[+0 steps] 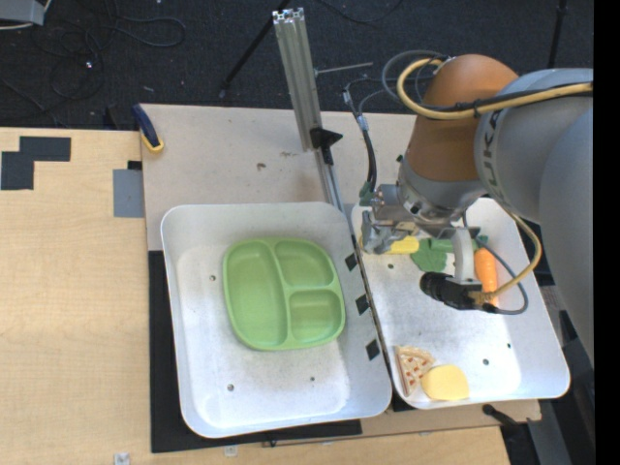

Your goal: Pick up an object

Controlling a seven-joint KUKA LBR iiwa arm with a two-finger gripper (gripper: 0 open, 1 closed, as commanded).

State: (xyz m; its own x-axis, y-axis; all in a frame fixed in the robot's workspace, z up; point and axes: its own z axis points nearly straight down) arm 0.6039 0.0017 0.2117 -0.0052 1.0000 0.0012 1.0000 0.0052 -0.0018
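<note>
The left bin (184, 356) holds one thing, a green plate (284, 292) with three compartments, lying flat near the bin's middle. I place everything else from that plate.

My gripper (380, 232) hangs to the right of the plate's upper edge, just past the wall where the two bins meet and inside the right bin (504, 356). From this slant I cannot tell whether my grip stands wide or narrow, and I see nothing held in it.

The right bin holds all the loose objects. A small yellow piece (404, 246) lies just beside my gripper, on the side away from the plate, and a green piece (436, 255) touches it further out. Beyond those, further right of the plate, a carrot (486, 269) lies lengthwise. To the plate's lower right, near the bin's front corner, a waffle wedge (414, 366) lies flat against a round yellow piece (446, 383), both well apart from my gripper.
</note>
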